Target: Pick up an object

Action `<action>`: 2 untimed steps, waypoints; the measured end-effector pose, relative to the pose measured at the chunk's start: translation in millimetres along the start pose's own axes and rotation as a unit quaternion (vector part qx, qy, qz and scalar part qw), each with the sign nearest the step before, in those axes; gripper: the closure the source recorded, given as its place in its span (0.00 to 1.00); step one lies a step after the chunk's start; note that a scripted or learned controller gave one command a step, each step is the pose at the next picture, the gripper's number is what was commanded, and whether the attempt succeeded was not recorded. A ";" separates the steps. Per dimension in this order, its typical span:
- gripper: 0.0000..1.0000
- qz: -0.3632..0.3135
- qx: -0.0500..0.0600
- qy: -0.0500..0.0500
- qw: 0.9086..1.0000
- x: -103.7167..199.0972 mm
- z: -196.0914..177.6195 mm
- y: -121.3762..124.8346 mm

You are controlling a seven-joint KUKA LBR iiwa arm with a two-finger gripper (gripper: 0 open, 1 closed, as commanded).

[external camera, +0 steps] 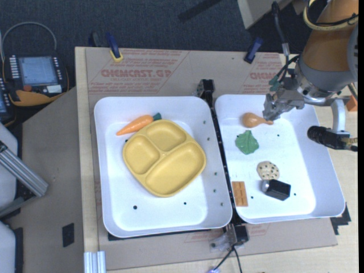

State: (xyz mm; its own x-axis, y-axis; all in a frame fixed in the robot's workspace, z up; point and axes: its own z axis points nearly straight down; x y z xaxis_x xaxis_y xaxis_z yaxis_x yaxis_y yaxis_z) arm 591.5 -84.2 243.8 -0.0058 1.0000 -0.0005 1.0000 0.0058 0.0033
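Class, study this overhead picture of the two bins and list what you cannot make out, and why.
- Gripper: fingers too small and dark to tell open or shut, or whether they touch the tan drumstick-shaped toy.
- Carrot: its lower edge meets the yellow divided plate; overlap unclear.
- Arm: cut off by the top and right edges.
- Orange card: print too small to read.

plate (165,165) in left bin (108,152), carrot (135,124) behind

Both white bins (114,169) are looking like smooth, slightly glossy plastic. The yellow divided plate (165,158) is looking like matt plastic, the carrot (135,124) too. The board (170,67) underneath is looking like brown printed cardboard.
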 end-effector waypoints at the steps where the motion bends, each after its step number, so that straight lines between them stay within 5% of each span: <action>1: 1.00 0.000 0.000 0.000 1.000 49.3 -4.5 11.1; 2: 1.00 0.000 0.000 0.001 1.000 96.3 -2.3 16.4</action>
State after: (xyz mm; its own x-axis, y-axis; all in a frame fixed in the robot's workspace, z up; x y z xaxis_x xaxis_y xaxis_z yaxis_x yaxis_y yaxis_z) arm 607.4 12.2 246.1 -0.0052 1.0000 0.0007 1.0000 0.0052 0.0026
